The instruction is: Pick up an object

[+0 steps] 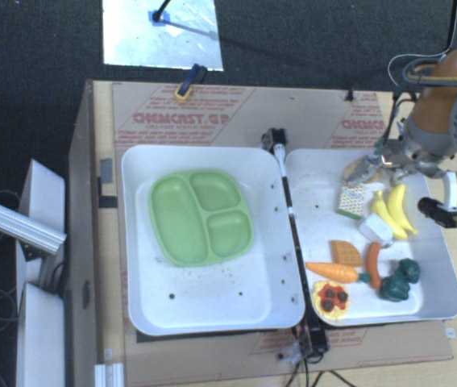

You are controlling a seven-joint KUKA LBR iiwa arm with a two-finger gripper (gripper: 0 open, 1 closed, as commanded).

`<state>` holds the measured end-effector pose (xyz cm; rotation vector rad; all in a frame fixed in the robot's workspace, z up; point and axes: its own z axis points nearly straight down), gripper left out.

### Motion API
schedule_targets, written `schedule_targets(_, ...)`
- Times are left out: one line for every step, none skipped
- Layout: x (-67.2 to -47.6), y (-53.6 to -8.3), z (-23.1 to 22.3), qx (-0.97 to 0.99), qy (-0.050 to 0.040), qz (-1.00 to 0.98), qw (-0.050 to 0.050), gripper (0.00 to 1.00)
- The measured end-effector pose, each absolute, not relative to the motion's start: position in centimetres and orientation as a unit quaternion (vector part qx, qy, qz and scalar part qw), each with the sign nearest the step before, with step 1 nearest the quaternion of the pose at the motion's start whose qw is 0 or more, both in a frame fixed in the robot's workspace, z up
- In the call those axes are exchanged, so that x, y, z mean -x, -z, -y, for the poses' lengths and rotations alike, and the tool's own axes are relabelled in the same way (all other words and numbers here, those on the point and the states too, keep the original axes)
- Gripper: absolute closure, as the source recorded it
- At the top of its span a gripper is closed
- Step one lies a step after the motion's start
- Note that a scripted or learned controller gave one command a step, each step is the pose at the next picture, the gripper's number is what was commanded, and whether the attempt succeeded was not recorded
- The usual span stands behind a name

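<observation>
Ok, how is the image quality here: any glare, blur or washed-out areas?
Camera view: soft overall, small toys lack fine detail; the right bin floor is bright, nearly washed out; the foil sheet beyond the bench glares; the gripper is blurry, its fingers hard to read; the green tray reads clearly.

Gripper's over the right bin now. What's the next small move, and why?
Probably a short straight descent. The gripper sits just above the small green-and-white packet in the right bin, apart from it, with nothing visibly held. The bananas lie close beside, so keep clear of them.
</observation>
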<state>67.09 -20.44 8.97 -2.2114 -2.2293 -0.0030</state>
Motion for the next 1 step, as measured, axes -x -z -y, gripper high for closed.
schedule_targets(-67.05,-8.98,20.37,0.705,0.0008,0.709,0.000,0.00)
